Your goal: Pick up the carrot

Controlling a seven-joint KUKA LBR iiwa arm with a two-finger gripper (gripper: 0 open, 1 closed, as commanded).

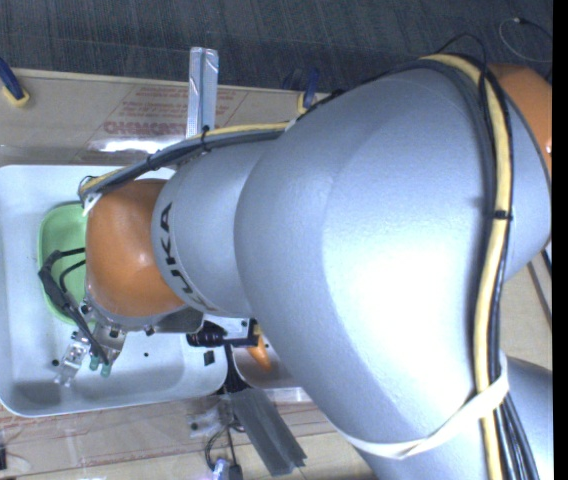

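Note:
My gripper (pixel 84 358) hangs low over the near left part of the left white bin (pixel 4 268), just above its floor. Nothing shows in it. The arm's orange band (pixel 129 258) and grey body cover most of the view. A small orange patch (pixel 258 352) peeks out under the arm near the front wall between the two bins; it may be the carrot, and most of it is hidden. It lies well to the right of my gripper.
A pale green thing (pixel 56 238) lies at the left of the left bin, half hidden by the orange band. Brown cardboard (pixel 144 108) lies behind the bins, with a blue clamp (pixel 9 78) at its far left corner.

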